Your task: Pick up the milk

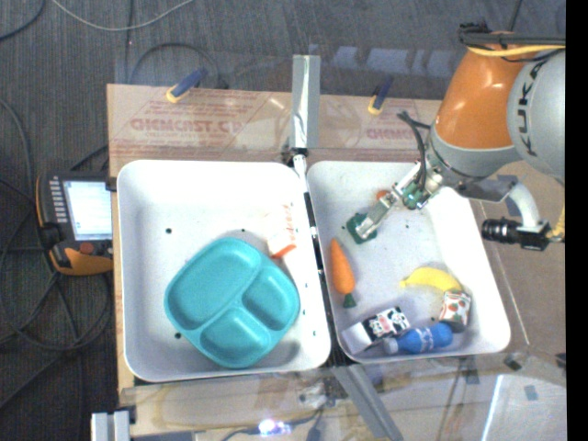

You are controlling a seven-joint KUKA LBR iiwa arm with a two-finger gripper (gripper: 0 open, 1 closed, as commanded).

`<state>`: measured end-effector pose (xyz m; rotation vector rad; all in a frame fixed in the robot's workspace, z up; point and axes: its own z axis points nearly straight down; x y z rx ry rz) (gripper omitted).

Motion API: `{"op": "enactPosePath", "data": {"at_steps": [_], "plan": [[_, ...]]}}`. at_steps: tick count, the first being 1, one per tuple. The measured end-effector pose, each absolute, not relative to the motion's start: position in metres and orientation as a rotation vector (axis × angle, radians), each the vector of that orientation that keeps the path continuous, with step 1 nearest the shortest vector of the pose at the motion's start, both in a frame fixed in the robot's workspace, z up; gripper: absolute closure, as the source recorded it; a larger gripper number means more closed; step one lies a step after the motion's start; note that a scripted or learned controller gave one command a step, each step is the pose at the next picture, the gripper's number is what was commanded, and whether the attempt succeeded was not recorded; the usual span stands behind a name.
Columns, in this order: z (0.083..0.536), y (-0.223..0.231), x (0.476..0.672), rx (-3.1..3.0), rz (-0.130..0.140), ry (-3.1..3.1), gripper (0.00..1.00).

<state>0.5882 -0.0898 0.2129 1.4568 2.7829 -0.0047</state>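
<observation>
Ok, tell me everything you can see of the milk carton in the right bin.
The milk carton is small, white with black cow-like patches, and looks like toy cardboard or plastic. It lies on its side near the right bin's front wall, beside the blue bottle, which seems to touch it. The gripper is apart from it.

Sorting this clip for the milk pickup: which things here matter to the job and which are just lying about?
Job:
- milk carton, black and white, near the front of the right bin
- pincer, above that bin's back part, apart from the carton

Lying about:
- carrot
- banana
- blue bottle
- small red and white box
- teal divided plate in the left bin
</observation>
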Motion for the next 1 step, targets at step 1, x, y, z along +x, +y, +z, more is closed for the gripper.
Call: {"op": "enactPosePath", "data": {"at_steps": [1], "plan": [[0.2095, -0.0681, 0.5121, 1.261, -0.002, 2.879, 0.0]]}}
